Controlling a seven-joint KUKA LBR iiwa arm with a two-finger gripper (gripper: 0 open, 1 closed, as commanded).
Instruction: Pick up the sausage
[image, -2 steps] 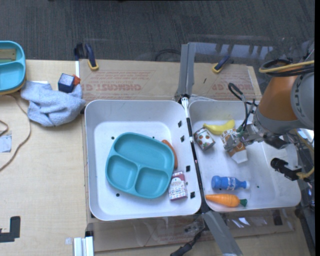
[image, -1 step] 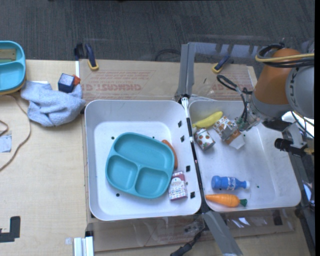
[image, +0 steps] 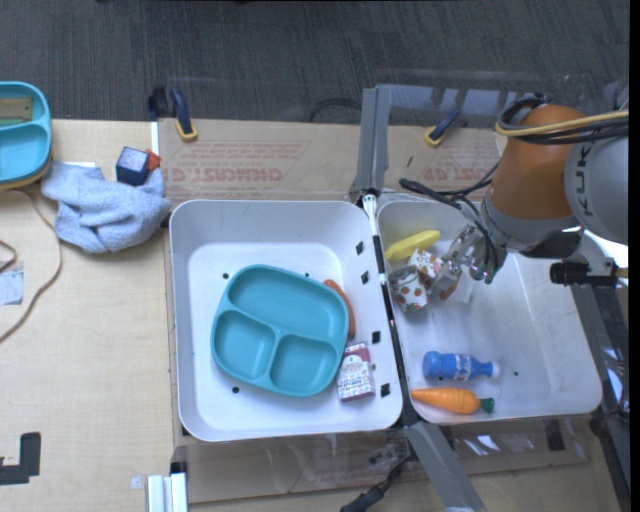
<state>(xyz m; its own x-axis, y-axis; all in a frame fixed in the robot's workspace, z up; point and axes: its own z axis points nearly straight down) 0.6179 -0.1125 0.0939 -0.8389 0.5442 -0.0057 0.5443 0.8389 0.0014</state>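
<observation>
Sausage (image: 340, 301) not yet picked, in left bin (image: 190, 300) beside plate (image: 280, 330). Gripper (image: 468, 262) over right bin; jaws' state unclear.

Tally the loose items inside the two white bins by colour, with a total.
Blue: 2, the divided plate and the bottle
Orange: 2, the sausage behind the plate and the carrot
Yellow: 1, the banana
Red and white: 1, the small carton
White with spots: 1, the cup by the gripper
Total: 7
</observation>
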